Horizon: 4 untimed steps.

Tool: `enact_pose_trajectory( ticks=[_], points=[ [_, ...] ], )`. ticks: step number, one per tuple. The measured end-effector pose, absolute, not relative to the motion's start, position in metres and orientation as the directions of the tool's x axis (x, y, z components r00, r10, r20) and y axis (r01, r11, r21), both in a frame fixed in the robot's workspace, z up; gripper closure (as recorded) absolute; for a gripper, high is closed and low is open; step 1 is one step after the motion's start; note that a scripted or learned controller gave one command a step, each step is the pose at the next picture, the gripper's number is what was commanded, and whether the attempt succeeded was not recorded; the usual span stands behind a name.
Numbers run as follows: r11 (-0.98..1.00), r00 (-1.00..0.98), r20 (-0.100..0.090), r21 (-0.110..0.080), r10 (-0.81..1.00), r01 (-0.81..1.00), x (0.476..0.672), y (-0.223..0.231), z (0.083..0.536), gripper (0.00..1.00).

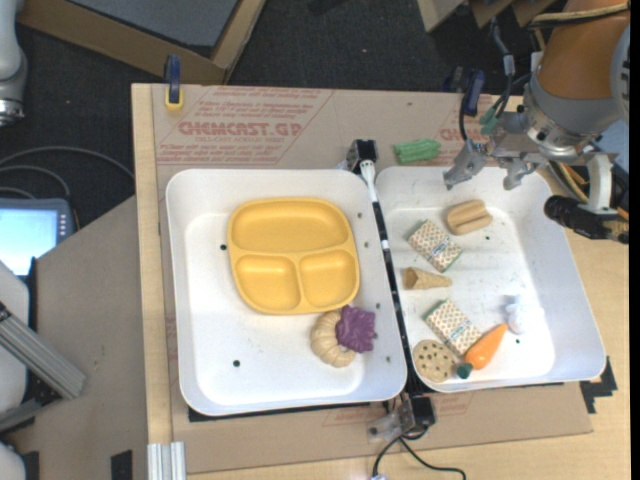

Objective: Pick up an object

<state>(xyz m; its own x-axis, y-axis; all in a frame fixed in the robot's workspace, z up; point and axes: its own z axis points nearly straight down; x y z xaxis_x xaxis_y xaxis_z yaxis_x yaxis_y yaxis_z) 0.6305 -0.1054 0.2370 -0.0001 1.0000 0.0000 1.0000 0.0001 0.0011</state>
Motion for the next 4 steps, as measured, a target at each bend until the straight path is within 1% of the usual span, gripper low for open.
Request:
enact_pose_trajectory(
  ticks=[1, 2, 3, 4],
  points=[
    [-0.004, 0.004, 0.004, -0.016, 1.000, 1.000, 0.552, -0.110, 0.134, 0.00],
    [-0.004, 0.004, -0.005, 0.004, 1.000, 1.000, 0.586, -0.200, 0.082, 0.00],
    [0.005, -0.005, -0.001, 0.007, 1.000, 1.000, 0.641, -0.155, 0.085, 0.00],
    [0.002, -0.002, -0.002, 0.006, 1.000, 1.000, 0.668, -0.165, 0.085, 0.00]
  ],
)
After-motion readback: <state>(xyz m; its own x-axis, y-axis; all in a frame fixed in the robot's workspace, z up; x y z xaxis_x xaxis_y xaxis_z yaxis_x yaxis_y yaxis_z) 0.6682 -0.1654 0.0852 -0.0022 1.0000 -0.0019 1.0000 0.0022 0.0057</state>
